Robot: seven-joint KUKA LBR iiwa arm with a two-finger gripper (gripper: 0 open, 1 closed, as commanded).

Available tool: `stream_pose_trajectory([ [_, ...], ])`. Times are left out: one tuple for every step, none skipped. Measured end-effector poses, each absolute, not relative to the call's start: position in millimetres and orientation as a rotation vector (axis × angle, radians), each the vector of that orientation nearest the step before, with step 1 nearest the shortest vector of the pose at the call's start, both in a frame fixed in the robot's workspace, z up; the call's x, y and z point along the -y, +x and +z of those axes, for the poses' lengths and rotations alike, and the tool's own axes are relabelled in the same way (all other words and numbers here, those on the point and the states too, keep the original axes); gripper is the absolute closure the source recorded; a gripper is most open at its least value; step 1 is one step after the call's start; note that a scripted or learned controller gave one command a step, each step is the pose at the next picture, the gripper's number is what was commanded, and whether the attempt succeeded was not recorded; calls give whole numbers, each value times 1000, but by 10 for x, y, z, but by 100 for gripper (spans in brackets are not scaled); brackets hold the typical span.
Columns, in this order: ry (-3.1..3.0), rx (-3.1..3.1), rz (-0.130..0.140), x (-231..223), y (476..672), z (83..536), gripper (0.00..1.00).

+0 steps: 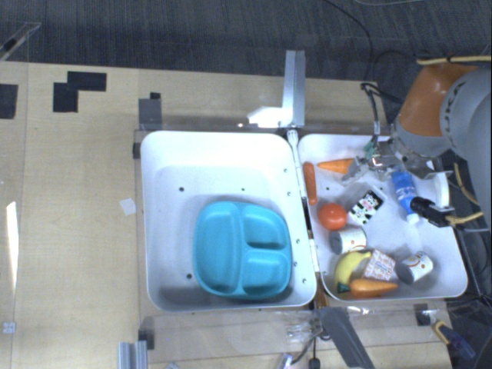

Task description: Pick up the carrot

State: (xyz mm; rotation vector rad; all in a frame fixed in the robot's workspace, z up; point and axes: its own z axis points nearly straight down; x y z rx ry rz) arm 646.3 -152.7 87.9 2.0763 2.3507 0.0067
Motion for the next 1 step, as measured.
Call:
stream_pose_trajectory([
  [2107,-2323,6,1364,6709,1251,0],
])
